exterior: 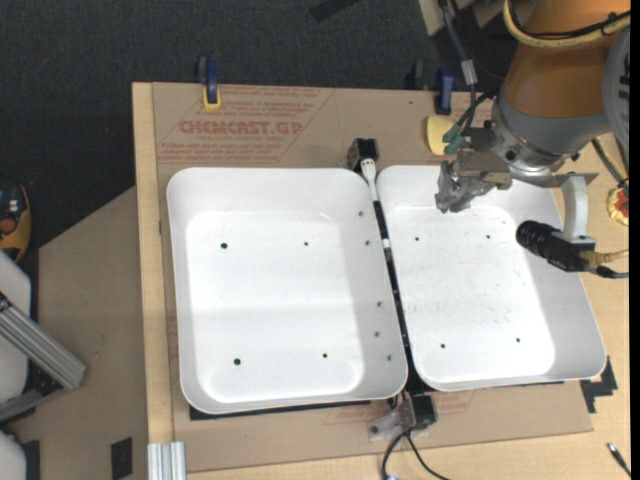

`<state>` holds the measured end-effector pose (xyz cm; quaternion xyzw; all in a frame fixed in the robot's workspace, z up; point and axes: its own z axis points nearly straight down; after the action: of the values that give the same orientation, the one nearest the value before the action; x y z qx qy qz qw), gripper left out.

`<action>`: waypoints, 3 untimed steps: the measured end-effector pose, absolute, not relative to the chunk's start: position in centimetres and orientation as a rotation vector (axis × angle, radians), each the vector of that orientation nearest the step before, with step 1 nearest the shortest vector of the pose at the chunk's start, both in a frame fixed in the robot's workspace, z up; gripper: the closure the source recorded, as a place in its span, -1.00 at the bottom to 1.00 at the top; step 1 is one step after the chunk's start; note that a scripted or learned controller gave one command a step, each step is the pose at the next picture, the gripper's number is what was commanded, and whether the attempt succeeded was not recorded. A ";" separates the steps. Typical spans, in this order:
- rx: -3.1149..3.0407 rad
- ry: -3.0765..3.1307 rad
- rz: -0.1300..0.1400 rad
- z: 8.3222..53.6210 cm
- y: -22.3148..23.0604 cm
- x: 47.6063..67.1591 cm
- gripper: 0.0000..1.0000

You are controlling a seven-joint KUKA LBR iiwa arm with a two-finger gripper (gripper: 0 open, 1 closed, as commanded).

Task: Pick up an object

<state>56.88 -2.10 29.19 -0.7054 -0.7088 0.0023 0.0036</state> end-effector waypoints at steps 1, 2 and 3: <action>-2.223 -2.233 -0.017 40.3 0.4 57.1 1.00; -2.213 -2.221 0.009 31.0 3.8 60.6 1.00; -2.218 -2.227 -0.002 27.3 7.6 65.6 1.00</action>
<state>65.59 7.56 27.33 -0.7057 -0.7085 -0.0007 -0.0006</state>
